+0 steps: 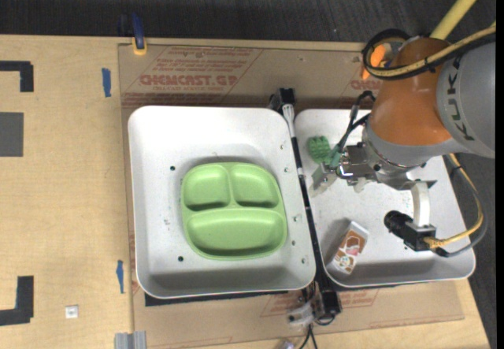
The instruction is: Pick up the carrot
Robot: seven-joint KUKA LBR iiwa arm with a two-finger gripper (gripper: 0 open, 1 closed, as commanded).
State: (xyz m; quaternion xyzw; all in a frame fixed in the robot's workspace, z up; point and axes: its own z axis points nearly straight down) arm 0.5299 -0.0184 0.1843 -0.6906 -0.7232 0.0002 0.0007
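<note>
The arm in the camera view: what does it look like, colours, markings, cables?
The arm is grey with a wide orange band and dark lettering on its casing. Black cables loop around the band, and a yellow-tipped cable trails beneath it.

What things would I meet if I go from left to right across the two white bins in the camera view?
Green divided plate in the left bin → divider between the bins → small green item at the top of the right bin and small printed box lower down → arm.

Two white bins (150,182), one green tray (232,209), one carton (350,246).
</note>
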